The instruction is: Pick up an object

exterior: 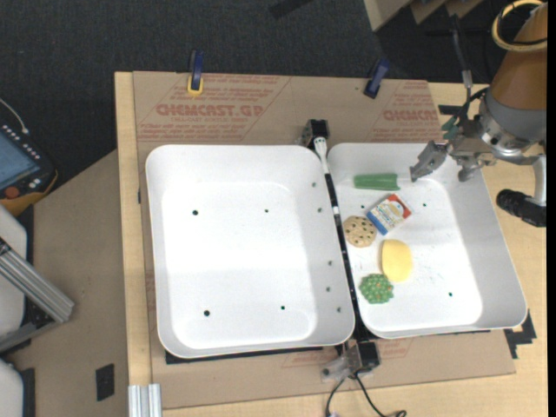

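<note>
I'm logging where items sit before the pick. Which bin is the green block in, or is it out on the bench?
In the right bin. The green block lies flat on its white floor near the far rim, apart from the other items.

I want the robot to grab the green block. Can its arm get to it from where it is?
Probably yes. The end effector hangs over the right bin, just right of the green block, which lies flat by itself with open space around it and nothing between them.

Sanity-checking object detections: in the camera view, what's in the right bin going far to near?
Far to near in the right bin: green block → small blue, white and red packet → cookie → yellow lemon-like piece → green broccoli-like piece. The gripper hangs open over the far edge.
</note>
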You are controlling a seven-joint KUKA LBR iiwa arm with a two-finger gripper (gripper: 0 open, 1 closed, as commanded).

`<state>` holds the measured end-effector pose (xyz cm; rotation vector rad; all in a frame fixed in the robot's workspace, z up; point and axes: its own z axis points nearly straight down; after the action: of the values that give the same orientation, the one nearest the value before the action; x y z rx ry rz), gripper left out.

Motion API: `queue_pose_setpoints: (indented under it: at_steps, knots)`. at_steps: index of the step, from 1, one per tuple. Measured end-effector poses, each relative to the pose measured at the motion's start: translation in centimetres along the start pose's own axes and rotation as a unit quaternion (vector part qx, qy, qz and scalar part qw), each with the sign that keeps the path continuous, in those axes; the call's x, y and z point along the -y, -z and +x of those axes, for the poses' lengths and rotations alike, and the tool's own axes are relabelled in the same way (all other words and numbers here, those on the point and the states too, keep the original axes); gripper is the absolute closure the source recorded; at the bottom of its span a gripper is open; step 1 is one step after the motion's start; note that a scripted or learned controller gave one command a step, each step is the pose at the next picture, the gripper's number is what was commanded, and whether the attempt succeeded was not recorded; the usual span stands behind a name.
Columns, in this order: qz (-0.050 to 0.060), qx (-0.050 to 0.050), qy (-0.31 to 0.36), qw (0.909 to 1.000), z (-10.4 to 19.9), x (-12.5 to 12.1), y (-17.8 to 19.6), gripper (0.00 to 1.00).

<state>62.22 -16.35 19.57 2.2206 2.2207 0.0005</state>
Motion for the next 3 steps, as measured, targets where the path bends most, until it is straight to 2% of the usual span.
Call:
queue_pose_setpoints:
  at_steps: [1,2,3]
  knots:
    - [-0.008,0.003,-0.001,1.0,-2.5,1.3,15.5,0.0]
    - [-0.007,0.004,-0.001,1.0,-5.5,3.8,26.9,0.0]
    - [-0.003,0.003,0.0,1.0,-5.3,3.6,27.2,1.0]
